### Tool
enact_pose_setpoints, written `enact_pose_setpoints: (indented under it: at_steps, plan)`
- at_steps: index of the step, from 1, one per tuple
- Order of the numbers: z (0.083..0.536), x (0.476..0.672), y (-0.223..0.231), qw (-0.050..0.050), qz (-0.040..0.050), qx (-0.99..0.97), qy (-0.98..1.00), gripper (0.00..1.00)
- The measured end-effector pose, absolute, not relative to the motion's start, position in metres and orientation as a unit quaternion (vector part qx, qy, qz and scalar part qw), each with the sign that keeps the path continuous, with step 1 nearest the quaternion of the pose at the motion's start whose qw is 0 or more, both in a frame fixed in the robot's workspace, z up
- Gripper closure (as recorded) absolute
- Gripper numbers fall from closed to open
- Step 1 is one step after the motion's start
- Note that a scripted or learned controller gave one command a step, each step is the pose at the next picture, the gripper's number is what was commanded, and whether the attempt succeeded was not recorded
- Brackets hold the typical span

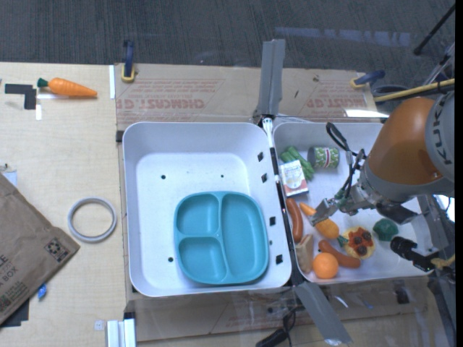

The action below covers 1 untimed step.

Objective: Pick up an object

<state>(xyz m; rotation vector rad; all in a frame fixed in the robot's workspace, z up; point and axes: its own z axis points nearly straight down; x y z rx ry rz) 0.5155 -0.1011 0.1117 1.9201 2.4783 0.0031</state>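
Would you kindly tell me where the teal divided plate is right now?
The teal divided plate lies in the left bin, toward its near right corner, close to the wall shared with the right bin that holds the toy food.

Bench (58, 157) with two white bins (145, 194).

glossy plastic teal tray (220, 246), white bins (145, 194)

A toy carrot (66, 87), tape ring (92, 218) and cardboard box (25, 255) lie outside the bins.
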Motion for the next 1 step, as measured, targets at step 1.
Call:
enact_pose_setpoints:
  at_steps: [1]
  plan:
    - [0.0909, 0.5182, -0.1004, -0.001, -0.0008, 0.601, 0.799, 0.00]
